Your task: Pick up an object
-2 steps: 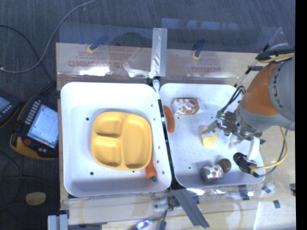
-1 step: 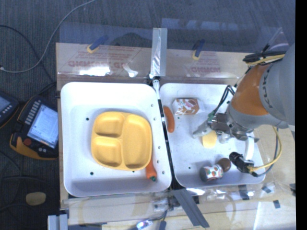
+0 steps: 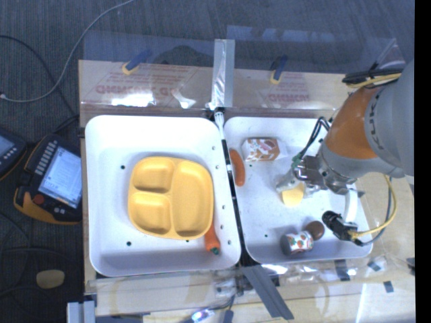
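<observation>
The right bin [image 3: 269,247] holds a brown and white packet [image 3: 261,149], an orange sausage-like piece [image 3: 237,167] along its left wall, a pale yellow chunk [image 3: 293,195], a small printed can [image 3: 297,242] and a dark brown round item [image 3: 315,231]. My gripper [image 3: 301,177] hangs low over the right bin, right above and touching the yellow chunk. The arm's orange band [image 3: 350,130] is above it on the right.
The left bin [image 3: 108,247] carries a yellow divided plate [image 3: 172,197], with a small carrot [image 3: 212,239] at its lower right corner. A teach pendant [image 3: 50,180] lies on the floor at left. Cables [image 3: 367,231] loop near the right bin's right wall.
</observation>
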`<state>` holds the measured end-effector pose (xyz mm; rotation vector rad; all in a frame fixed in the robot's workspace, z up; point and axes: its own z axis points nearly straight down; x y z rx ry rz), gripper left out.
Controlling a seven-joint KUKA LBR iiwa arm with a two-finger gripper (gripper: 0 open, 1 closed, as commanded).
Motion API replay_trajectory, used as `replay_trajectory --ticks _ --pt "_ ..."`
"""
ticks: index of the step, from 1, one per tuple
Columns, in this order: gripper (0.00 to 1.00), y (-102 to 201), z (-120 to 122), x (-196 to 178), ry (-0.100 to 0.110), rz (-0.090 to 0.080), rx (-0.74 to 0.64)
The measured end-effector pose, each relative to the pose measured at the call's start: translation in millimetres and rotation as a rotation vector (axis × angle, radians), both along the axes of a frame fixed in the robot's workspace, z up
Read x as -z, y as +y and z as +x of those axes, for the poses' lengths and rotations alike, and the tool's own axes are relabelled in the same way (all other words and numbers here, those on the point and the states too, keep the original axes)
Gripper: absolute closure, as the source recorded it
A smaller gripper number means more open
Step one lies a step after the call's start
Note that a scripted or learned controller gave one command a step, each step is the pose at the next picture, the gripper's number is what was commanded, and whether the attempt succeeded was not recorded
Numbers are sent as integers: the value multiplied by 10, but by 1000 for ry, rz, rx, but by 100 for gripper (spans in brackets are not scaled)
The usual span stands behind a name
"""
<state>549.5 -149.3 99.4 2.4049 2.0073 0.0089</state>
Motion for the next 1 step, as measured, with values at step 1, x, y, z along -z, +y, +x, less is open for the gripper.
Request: replay_trajectory --ticks 1 --pt "100 440 466 -1270 13 0 58"
